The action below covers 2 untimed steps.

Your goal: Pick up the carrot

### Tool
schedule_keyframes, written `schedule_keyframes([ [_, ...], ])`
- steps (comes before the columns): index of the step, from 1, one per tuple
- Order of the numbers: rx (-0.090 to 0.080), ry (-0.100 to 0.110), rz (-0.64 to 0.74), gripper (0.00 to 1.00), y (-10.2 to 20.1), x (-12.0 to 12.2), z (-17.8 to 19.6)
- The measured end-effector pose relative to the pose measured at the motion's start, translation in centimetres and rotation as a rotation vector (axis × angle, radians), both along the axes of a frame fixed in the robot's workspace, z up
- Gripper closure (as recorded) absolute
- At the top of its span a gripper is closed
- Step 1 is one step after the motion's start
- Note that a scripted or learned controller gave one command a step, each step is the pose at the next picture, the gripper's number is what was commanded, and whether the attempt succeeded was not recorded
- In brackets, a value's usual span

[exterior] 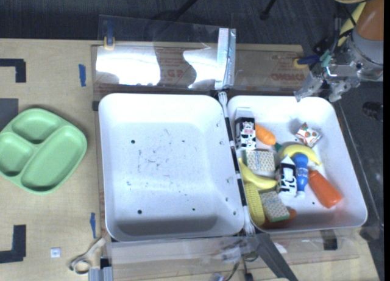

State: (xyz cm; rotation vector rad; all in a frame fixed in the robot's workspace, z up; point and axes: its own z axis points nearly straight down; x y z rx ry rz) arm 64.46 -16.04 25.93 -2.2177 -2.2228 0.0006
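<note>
While our gripper (318, 88) hovers above the right bin's (347, 152) far right corner, we cannot tell its jaw state; the carrot (264, 134) lies near the bin's far left.

Reaching in from the right edge, high in the frame. Grey pincer (321, 85) hanging at the end of the wrist, pointing down and left. Orange band (370, 24) up and right of the pincer, cables looped above.

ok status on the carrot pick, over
Gripper above right bin's far rim, holding nothing. Carrot in right bin, untouched. Milk carton and banana crowd it.
</note>
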Motion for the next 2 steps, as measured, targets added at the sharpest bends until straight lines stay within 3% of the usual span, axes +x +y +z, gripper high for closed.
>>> schedule_keyframes([
  [1,0.001,-0.001,0.324,0.0,5.6,-2.6,-11.6],
  [2,-0.007,-0.006,0.512,0.0,5.0,0.0,-17.2],
])
